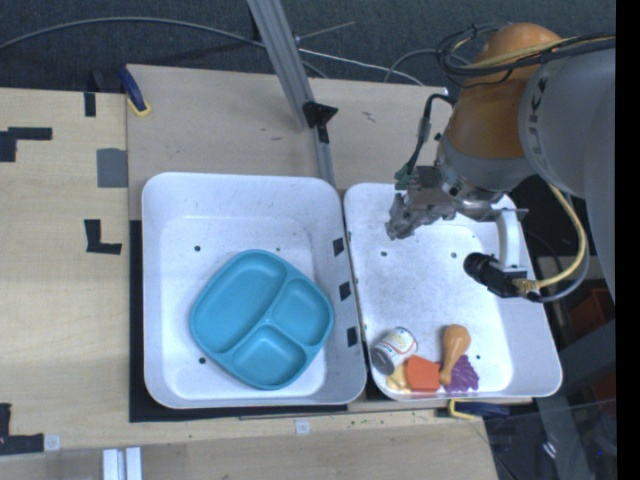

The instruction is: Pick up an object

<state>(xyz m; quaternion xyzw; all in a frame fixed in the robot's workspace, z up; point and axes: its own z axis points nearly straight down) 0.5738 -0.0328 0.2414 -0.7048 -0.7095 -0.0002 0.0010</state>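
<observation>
My gripper [398, 227] hangs over the far left part of the right bin [520, 313], above bare white floor. Nothing shows between its fingers. The small objects lie clustered at the bin's near edge: a white can [395, 346] with a red label, an orange block [422, 373], a tan drumstick-shaped toy [454, 344], a purple grape cluster [463, 374] and a yellow piece [398, 378] beside the block. They lie well below the gripper in the view.
The left bin [170, 218] holds a blue divided plate [262, 318]. A grey pole [290, 63] slants across the bench behind the bins. A black cable fitting [490, 271] on the arm hangs over the right bin's right side.
</observation>
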